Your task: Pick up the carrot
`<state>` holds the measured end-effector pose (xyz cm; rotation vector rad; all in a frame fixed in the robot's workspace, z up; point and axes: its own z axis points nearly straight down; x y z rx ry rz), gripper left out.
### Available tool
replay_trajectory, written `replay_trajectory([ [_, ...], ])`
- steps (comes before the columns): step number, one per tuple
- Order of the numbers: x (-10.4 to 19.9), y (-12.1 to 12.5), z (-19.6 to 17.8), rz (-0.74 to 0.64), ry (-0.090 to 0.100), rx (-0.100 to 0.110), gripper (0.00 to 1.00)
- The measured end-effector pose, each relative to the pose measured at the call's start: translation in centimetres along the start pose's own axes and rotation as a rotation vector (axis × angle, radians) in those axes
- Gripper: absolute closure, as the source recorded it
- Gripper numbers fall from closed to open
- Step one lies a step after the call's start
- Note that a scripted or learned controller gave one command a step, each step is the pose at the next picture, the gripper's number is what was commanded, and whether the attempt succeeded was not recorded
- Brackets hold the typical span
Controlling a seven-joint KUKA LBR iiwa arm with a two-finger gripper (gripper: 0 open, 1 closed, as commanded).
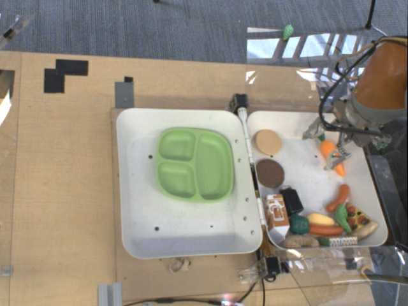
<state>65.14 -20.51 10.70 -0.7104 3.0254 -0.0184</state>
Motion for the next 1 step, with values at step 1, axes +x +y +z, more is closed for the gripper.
replay_trajectory([
  [1, 0.24, -0.26, 1.14, -0.26, 0.008, -0.002, 0.0],
])
